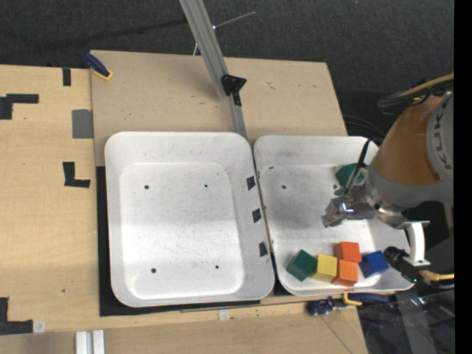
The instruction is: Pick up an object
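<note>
Blocks at the near rim: I see a tight cluster along the front edge of the right bin (pixel 295 157): a dark green block (pixel 301 265), a yellow block (pixel 327 265) touching it, two orange blocks (pixel 346 261) stacked or abutting just right of that, and a blue block (pixel 374 262) at the right end.
Gripper: my gripper (pixel 337 214) sits low inside the right bin, above the cluster and apart from it, pointing toward the bin's middle.
Fingers: from my feed the metal tips blur together; I cannot tell whether they are wide or narrow, and I see nothing between them.
Green object: a green piece (pixel 346 174) lies just behind the gripper, near the bin's far right side, partly hidden by a black cable.
Arm: my grey arm (pixel 413 179) with its orange band (pixel 409 142) enters from the right, over the bin's right wall.
Left bin: the left bin (pixel 181 220) lies beside the right one, their rims touching.
Bench: both bins rest on a wooden bench (pixel 44 198); a slanted metal pole (pixel 206 32) rises behind them.
</note>
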Controlling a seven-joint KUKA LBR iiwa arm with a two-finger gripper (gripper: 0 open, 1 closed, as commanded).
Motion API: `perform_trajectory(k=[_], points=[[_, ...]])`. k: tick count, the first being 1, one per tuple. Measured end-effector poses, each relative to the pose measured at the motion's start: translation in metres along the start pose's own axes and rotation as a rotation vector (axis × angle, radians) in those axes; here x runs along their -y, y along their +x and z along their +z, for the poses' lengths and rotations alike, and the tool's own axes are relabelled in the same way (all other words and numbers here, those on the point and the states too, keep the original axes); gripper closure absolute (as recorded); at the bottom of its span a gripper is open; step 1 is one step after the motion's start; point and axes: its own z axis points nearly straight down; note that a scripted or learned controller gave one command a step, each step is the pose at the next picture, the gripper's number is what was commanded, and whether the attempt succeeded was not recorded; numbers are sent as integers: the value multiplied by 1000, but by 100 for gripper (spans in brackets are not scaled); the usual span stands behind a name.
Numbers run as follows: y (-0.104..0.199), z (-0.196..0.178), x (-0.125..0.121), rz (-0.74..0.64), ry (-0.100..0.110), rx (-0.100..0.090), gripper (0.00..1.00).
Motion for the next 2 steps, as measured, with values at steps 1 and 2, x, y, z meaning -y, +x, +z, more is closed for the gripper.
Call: perform_trajectory(k=[1, 2], points=[[-5, -44, 1, 1, 1, 0, 100], [-5, -96, 0, 0, -1, 1, 100]])
